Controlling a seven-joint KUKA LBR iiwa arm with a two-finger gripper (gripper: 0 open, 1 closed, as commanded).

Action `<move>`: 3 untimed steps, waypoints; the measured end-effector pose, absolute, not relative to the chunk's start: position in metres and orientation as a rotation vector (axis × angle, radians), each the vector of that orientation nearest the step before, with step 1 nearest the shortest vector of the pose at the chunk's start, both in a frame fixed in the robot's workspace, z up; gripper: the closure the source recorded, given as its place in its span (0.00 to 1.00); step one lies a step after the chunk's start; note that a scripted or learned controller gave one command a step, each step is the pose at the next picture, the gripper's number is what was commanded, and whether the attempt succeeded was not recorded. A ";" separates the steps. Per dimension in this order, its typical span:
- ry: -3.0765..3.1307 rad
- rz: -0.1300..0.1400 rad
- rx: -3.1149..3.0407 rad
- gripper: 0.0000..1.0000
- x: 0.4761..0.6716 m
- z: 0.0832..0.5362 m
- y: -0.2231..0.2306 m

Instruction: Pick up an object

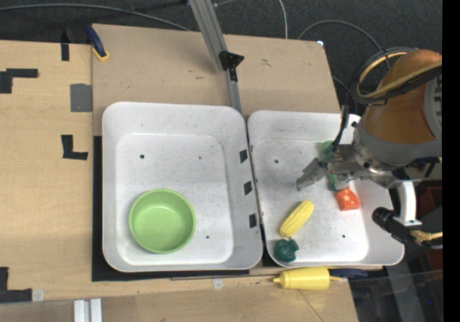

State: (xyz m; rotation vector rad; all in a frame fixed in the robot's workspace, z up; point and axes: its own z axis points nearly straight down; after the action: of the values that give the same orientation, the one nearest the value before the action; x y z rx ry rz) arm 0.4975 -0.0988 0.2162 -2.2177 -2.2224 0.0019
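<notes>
In the right bin point(287, 126), my gripper point(320, 181) hangs low near the right wall, its fingers point(307, 177) spread open with nothing seen between them. A green object point(329, 149) pokes out from under the gripper's body, partly hidden by it. Just right of the gripper lies a small orange-red block point(348, 200). A yellow corn cob point(296, 218) rests below and left of the gripper, apart from it. A dark green lump point(286, 249) sits at the bin's front rim.
The left bin point(172, 116) holds a light green bowl point(162, 221) in its front left corner. A yellow bottle-like object point(305, 279) lies on the bench in front of the right bin. A grey pole point(205, 11) slants over the back of the bins.
</notes>
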 end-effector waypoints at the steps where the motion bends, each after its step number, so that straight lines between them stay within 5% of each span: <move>1: -2.222 0.002 -2.218 0.00 0.497 0.216 -0.099; 3: -2.218 0.007 -2.216 0.00 0.488 0.114 -0.098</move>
State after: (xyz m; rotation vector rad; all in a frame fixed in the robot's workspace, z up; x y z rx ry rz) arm 0.4879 -0.0984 0.1141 -2.2155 -2.2177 0.0072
